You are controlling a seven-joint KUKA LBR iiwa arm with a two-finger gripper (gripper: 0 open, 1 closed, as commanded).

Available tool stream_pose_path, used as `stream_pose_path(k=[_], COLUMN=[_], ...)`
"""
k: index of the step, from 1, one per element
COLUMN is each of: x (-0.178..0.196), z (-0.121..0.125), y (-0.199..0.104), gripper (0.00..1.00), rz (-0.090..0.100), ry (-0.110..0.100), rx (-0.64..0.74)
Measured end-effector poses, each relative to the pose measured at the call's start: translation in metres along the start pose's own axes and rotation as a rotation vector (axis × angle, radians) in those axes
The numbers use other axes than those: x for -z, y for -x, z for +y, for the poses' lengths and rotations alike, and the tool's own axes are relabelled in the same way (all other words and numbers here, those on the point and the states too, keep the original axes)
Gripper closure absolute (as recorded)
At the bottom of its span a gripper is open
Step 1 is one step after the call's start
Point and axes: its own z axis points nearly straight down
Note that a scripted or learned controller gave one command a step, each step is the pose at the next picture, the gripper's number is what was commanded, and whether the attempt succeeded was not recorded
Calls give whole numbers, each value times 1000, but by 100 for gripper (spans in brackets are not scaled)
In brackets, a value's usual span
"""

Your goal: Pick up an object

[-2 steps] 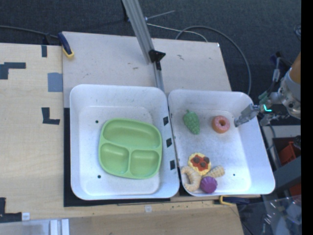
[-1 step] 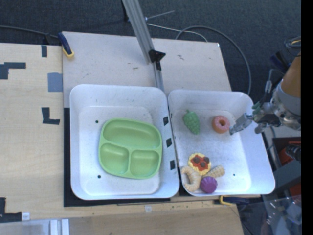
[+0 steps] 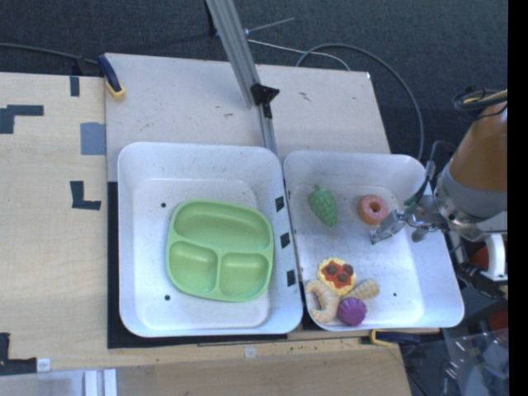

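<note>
You've got the gripper (image 3: 389, 231) low in the right bin (image 3: 429, 304), just right of and a bit below the pink donut (image 3: 373, 209); nothing sits between its fingers, and you can't tell if they're spread or pressed together. Green grape bunch (image 3: 323, 205) lies left of the donut, apart from it. Well below the donut, near the bin's front edge: pizza slice (image 3: 336, 273), pretzel (image 3: 323, 301), purple ball (image 3: 351, 311), bunched close together. Left of the donut, in the left bin (image 3: 140, 221): green divided plate (image 3: 220, 250).
</note>
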Motion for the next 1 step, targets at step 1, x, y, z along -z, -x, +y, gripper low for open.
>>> stream_pose_path(k=[1], x=[-64], z=[-4], y=[-5], gripper=[0], rz=[1], ry=[-1], rx=[0])
